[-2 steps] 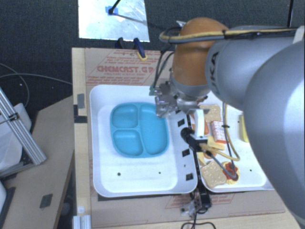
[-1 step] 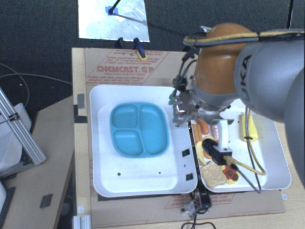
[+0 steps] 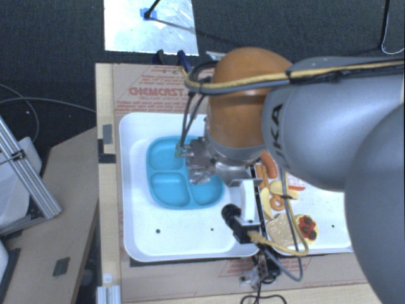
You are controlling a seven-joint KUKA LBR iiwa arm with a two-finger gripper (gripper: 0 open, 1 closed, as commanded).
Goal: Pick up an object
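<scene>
A blue divided plate (image 3: 171,173) lies in the left white bin (image 3: 142,233). The arm's orange band and grey wrist hang over the plate's right side, and the gripper (image 3: 201,170) points down at the plate's right compartments. In the right bin (image 3: 329,230) lie toy foods: a sausage (image 3: 271,165), a small ring-shaped piece (image 3: 277,202) and a pizza-like piece with red bits (image 3: 297,228). The arm covers much of that bin.
A brown cardboard sheet (image 3: 149,87) lies under the bins. Black and yellow cables (image 3: 243,230) loop over the wall between the bins. A shiny square sheet (image 3: 149,14) lies behind the bench. A metal frame (image 3: 25,176) stands at the left.
</scene>
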